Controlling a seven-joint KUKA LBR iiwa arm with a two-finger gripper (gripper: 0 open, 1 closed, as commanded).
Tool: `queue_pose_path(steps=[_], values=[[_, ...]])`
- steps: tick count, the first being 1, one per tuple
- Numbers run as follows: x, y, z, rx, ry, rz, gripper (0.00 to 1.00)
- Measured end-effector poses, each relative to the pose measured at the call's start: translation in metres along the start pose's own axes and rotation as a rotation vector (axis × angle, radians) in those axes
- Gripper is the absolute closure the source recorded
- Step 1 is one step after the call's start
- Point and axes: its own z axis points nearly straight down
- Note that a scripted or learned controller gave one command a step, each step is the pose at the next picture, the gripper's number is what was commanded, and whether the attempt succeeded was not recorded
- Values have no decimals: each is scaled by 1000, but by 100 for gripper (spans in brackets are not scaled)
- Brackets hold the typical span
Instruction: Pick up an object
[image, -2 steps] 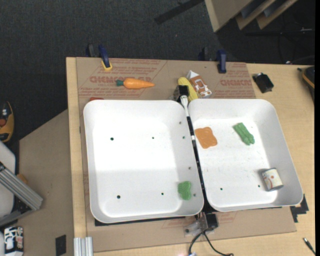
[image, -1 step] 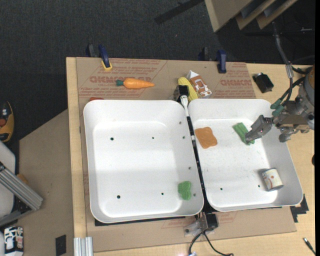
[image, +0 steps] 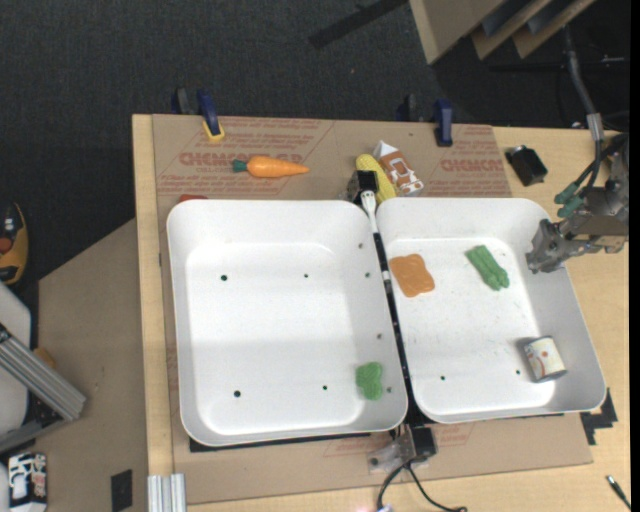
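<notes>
Gripper (image: 548, 256) at right bin (image: 560, 300) edge, grip state can't tell. Nothing picked yet; green piece (image: 487, 267) just beside it, can (image: 543, 358) further off.

Cardboard-topped bench (image: 300, 480) — two white bins (image: 275, 320) on it, a toy carrot (image: 272, 168) behind them.

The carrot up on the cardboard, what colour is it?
The carrot is orange with a green top, seen in the camera view.
</notes>
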Motion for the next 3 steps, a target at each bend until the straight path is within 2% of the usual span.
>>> queue_pose_path(steps=[1, 2, 3], values=[[10, 0, -31, -1, 0, -2, 100], [19, 0, -170, -16, -1, -3, 100], [19, 0, -161, 4, 1, -1, 0]])
